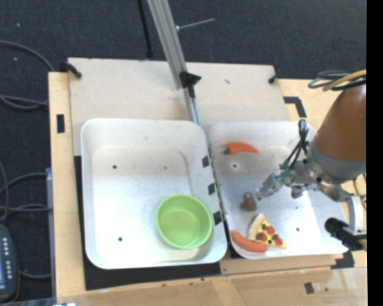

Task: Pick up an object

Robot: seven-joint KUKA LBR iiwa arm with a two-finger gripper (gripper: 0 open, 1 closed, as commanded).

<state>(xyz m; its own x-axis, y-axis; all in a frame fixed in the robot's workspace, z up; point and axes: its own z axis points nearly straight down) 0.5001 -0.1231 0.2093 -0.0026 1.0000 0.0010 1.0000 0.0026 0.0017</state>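
- A dark carpet (pixel 64 18) covers the floor around the bench.
- Black cables (pixel 6 85) loop over it at the left.
- A pale wooden bench (pixel 127 88) fills the middle.
- A metal pole (pixel 169 34) slants up from the bench's far edge.

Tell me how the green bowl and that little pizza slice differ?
The green bowl sits in the left bin; the pizza slice lies in the right bin. The bowl is round, hollow and plain green, while the slice is flat, wedge-shaped and yellow with red spots. The bowl is far bigger than the slice. Both rest near their bins' front edges.
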